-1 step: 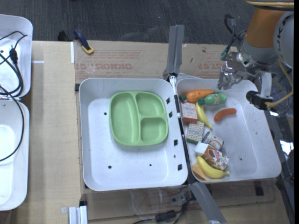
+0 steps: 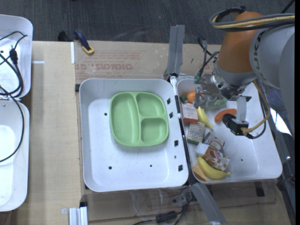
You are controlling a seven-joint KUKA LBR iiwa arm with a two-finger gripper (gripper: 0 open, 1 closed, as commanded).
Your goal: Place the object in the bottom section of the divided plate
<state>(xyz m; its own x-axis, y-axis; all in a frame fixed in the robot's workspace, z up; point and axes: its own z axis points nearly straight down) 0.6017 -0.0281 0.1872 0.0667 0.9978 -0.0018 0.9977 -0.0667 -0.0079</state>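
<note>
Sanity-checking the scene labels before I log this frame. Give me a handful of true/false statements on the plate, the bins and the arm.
1. The green divided plate lies in the left bin. True.
2. A banana already sits in one of the plate's sections. False: all three sections are bare; a banana lies in the right bin.
3. The arm is over the right bin. True.
4. The plate has two sections. False: it has three, one large and two smaller.
5. The food items are piled along the right bin's left side. True.
6. The bins stand apart with a wide gap. False: they sit side by side, edges meeting.
</note>
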